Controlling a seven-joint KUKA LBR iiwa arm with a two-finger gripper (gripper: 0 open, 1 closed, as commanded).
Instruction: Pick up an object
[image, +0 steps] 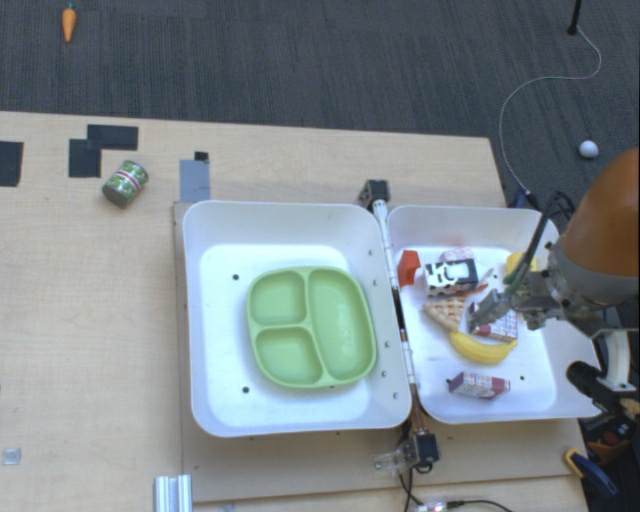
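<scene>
Jaws (487, 312) low over banana (482, 348), aperture unclear.

A broad orange band (612, 215) tops the grey wrist (580, 285), with a thin dark cable (535, 245) alongside the grey metal pincer (487, 308).

Bright, even light from above washes out the white bins (300, 225), their floors glaring. Shadows are faint and soft. The arm (610, 240) at the right looks blurred; the rest is fairly sharp.
</scene>
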